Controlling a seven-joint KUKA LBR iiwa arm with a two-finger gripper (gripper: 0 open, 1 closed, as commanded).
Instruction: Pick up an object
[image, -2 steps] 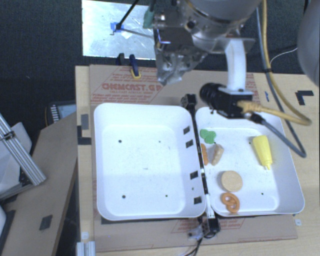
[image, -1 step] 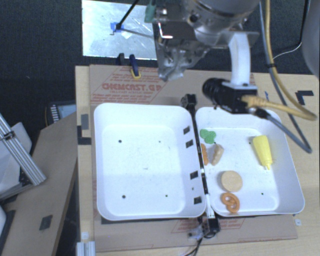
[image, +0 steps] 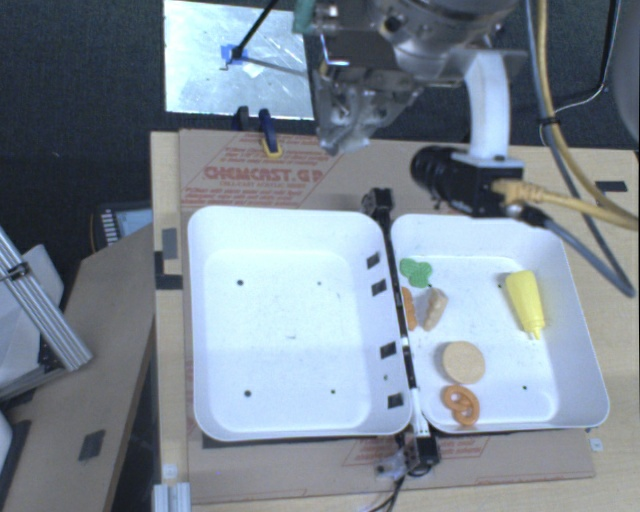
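Near the top centre of the frame the gripper (image: 338, 128) hangs above the worktop (image: 250, 165); I cannot tell how its jaws stand. In the right bin (image: 570, 330) lie a yellow bottle (image: 526, 301), green piece (image: 415, 270), round cracker (image: 463, 362) and pretzel (image: 461, 404).

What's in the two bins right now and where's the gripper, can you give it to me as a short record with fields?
left bin: white, shallow
right bin: holds five small things
yellow bottle: toward the right side
green piece: near the divider, at the back
tan stick: just in front of the green piece
round biscuit: in front of the stick
pretzel: front edge
gripper: raised, behind the bins, holding nothing visible
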